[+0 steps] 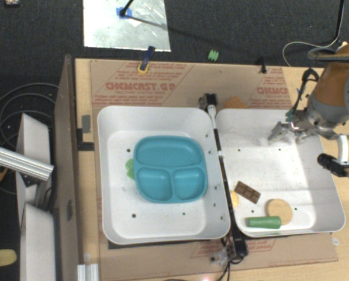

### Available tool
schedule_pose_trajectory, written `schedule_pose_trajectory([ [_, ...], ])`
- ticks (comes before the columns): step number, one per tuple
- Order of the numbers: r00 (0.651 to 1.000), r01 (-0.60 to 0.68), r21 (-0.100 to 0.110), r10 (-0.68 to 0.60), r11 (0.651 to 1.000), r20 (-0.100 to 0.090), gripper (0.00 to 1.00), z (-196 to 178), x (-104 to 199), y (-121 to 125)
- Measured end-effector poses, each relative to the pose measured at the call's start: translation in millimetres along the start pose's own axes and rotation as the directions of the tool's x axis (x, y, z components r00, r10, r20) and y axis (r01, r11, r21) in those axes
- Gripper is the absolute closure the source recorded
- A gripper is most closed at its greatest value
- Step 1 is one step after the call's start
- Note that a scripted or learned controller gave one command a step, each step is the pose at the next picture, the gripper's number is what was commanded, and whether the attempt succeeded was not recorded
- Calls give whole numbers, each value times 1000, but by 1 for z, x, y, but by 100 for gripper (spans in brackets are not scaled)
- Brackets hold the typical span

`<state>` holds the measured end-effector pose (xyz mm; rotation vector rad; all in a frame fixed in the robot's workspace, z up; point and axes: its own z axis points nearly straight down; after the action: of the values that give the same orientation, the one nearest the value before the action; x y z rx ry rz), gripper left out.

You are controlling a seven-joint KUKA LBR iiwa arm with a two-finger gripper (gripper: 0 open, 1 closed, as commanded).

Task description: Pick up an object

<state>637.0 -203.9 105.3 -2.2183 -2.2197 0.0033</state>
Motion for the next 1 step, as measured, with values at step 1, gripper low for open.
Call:
schedule_pose_trajectory([
  [1,1000,7,-8,-7,1000,1,0,21,26,34],
])
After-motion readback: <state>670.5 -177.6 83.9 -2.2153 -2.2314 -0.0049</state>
